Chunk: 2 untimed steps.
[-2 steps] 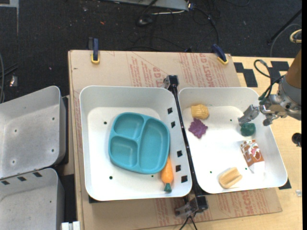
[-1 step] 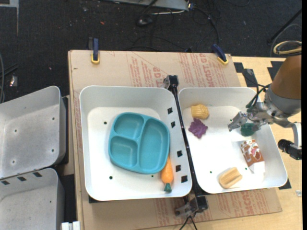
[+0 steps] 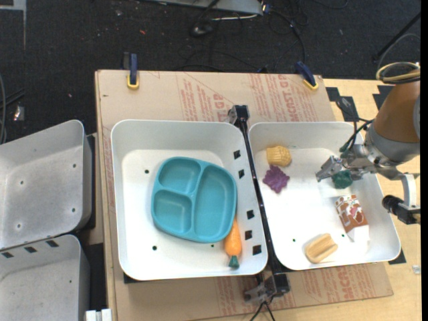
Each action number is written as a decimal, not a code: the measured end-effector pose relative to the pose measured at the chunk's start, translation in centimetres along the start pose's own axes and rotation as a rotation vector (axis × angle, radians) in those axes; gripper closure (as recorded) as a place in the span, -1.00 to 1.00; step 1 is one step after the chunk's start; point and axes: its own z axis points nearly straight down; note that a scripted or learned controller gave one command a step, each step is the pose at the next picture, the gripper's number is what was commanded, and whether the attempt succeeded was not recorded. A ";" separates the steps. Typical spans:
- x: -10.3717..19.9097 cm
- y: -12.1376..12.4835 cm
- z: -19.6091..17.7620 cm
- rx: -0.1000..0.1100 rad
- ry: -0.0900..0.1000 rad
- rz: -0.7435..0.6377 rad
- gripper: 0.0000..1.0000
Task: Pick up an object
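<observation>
My gripper [image 3: 336, 172] reaches in from the right and hangs low over the right part of the right bin [image 3: 294, 259]. A small dark green object [image 3: 344, 178] lies right at its tip, partly covered by it. In the same bin are a yellow corn cob [image 3: 279, 156], a purple bunch [image 3: 275, 179], a brown and white packet [image 3: 352, 217] and a tan bread piece [image 3: 321, 247]. The left bin [image 3: 127, 179] holds a teal divided plate [image 3: 194, 199] and an orange carrot [image 3: 233, 243].
A black divider clip strip [image 3: 251, 179] runs between the two bins. Both bins sit on a cardboard sheet [image 3: 200, 92] held by blue-yellow clamps [image 3: 132, 71]. Grey trays [image 3: 40, 179] lie off to the left. Cables cross the dark floor behind.
</observation>
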 end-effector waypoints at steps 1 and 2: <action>0.0 0.0 -0.8 0.000 -0.001 -0.001 1.00; 0.2 -0.7 -6.3 0.018 0.011 -0.003 1.00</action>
